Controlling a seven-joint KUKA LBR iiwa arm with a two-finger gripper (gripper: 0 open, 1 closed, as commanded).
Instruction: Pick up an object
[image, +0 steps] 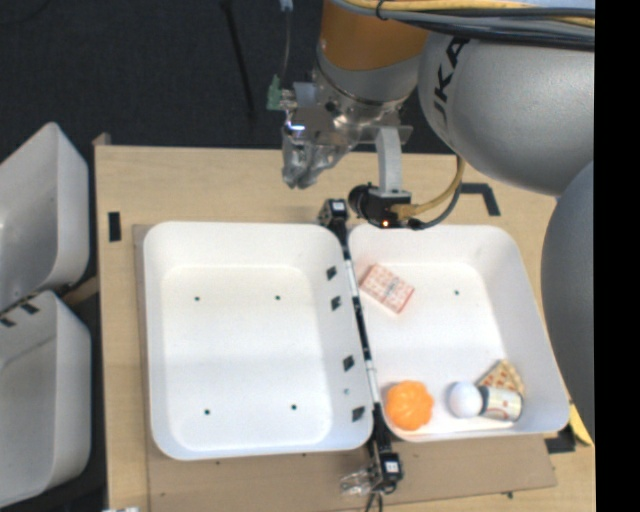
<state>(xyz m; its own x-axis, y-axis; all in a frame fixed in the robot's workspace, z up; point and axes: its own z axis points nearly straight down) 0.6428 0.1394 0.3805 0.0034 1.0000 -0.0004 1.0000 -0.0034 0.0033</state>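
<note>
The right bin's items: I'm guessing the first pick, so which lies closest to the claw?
The pink patterned packet, alone in the upper part of the right bin. The orange ball, white ball and cup huddle at the bottom edge, far from the claw.

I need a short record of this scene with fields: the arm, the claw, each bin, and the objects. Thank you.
arm: grey with orange band, at the top of the view
claw: above the bench behind the bins, nothing seen between its fingers
left bin: white, shallow
right bin: white, holds four objects
objects: pink patterned packet near the middle; orange ball, white ball and patterned wedge along the near edge
</note>
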